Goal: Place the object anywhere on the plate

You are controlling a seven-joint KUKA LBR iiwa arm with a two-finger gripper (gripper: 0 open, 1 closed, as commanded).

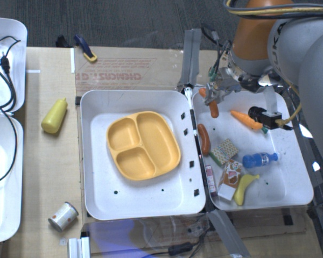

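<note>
The grey arm with the orange band is being seen reaching in from the right, over the far end of the right-hand shallow white bin [290, 198]. The end effector [214, 98] is being held low at that bin's far left corner, and a small orange-red sausage-shaped object [213, 109] is being seen directly beneath its tips; whether this object is being gripped between them cannot be told, nor can the width of the opening.

The yellow three-compartment plastic plate [144, 144] is lying in the middle of the left-hand shallow white bin [145, 206], with all three compartments bare.

In the right-hand bin the following are being recorded: an orange carrot [245, 119] near the far side, a reddish-brown sausage [204, 138] along the left wall, a small checkered packet [224, 151], a blue plastic bottle [260, 159] lying on its side, a printed carton [230, 177] whose lettering is too small to be read, and a yellow banana [243, 188] at the near side.

On the surface [54, 160] left of the bins, a yellow squeeze bottle [54, 116] and a small grey can [62, 216] are lying on their sides. Mirrored red lettering is being seen on the brown board [116, 69] behind the bins, but it cannot be read with confidence.
</note>
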